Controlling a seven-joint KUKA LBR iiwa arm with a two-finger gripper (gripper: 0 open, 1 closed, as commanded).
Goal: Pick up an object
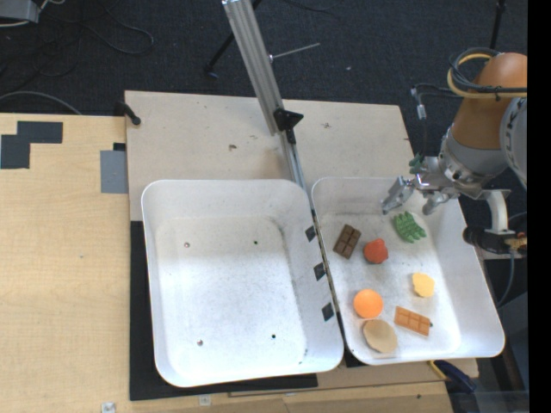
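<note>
Crowding the right bin (482,317): 6 items, green piece (410,227) nearest pincer (411,194).

A: What stands left of the gripper (413,194)?
B: A slanted aluminium rail (258,67), leaning up and away.
A: Farther left?
B: A pale wooden tabletop (60,256); black cables (86,24) lie far up-left.

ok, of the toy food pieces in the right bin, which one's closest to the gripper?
The green piece, just below the gripper near the bin's far edge. The red, brown, yellow and orange pieces lie farther toward the front.
</note>
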